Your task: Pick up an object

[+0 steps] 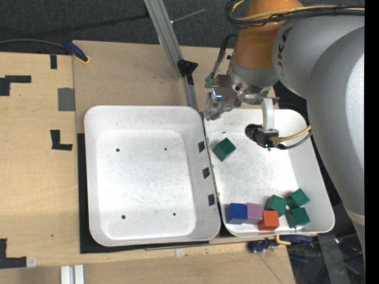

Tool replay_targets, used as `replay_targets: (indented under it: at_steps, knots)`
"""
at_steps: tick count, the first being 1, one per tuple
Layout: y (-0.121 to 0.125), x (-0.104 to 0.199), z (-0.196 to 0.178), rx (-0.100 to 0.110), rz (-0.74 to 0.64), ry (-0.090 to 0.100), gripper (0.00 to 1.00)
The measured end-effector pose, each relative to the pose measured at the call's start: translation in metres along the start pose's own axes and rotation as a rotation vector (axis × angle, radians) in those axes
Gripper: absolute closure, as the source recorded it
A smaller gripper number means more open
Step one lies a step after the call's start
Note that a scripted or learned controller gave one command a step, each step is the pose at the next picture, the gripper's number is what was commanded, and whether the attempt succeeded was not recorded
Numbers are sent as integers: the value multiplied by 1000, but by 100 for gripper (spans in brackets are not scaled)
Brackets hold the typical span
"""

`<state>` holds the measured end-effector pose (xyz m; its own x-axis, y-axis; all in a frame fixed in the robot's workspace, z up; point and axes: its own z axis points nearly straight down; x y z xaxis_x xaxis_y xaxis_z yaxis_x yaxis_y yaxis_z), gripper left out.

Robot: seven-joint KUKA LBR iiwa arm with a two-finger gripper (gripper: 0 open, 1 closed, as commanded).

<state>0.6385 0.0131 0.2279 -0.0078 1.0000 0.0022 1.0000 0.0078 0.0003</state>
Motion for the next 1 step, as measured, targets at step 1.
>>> replay_targets:
  at_steps: [1]
  knots:
    - [4, 53, -11, 1, 1, 0, 100]
